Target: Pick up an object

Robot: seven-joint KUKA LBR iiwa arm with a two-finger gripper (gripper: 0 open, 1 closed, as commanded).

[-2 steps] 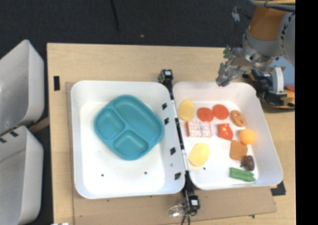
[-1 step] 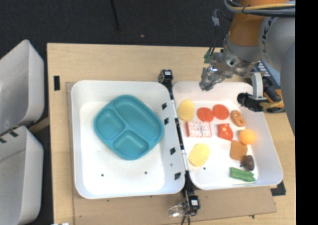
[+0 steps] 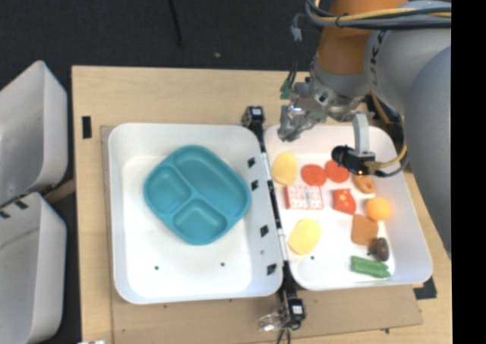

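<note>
My gripper [image 3: 291, 127] hangs over the far left corner of the right bin [image 3: 410, 259], just beyond a pale yellow round piece [image 3: 284, 168]. Nothing shows in its grasp. Toy food lies spread through that bin: two red slices [image 3: 313, 175] [image 3: 336, 172], a red-and-white packet [image 3: 304, 197], a small red block [image 3: 344, 200], an orange ball [image 3: 378, 208], a yellow oval piece [image 3: 304, 236], an orange block [image 3: 364, 229], a brown lump [image 3: 378, 248] and a green pod [image 3: 370, 266].
A blue divided plate [image 3: 197, 194] lies in the left bin [image 3: 129, 274]. A ridge with black clips [image 3: 267, 206] separates the bins. The arm's cable and a black fitting [image 3: 348, 157] hang over the right bin's far side. White boxes [image 3: 26, 130] stand at the left.
</note>
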